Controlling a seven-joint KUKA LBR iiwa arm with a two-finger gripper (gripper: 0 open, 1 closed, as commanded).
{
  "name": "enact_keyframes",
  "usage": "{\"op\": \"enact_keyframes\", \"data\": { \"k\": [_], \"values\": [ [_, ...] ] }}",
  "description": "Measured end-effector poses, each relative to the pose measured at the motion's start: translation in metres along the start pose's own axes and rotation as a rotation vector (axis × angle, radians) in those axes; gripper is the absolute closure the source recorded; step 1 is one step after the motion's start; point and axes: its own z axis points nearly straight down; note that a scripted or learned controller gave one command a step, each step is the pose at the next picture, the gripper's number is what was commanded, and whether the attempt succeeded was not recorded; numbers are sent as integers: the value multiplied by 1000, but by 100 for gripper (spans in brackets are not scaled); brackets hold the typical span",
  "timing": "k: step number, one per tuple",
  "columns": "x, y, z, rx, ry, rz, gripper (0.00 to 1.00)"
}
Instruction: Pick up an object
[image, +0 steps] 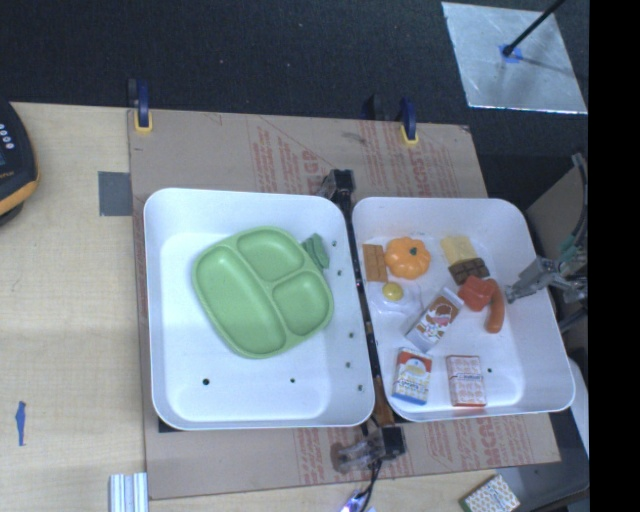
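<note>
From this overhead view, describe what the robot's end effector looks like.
The end effector enters at the right edge of the right bin as a slim, pale grey metal part tapering to a point. Behind it sits a bulkier grey metal assembly with thin dark cables curving upward. Finer detail is too small to tell.

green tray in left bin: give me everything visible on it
The green tray is a pale green divided plate with rounded corners, plastic by its look, with three compartments: one long, two smaller. It lies flat and right side up, turned at an angle, in the upper middle of the left bin. Nothing lies in its compartments. A small dark green piece sits at its upper right edge.
</note>
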Motion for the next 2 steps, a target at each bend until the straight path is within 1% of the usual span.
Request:
{"op": "enact_keyframes", "data": {
  "k": [1,2],
  "values": [
    [1,14,158,-6,-2,1,0],
    [24,62,174,-2,0,-5,0]
  ]
}}
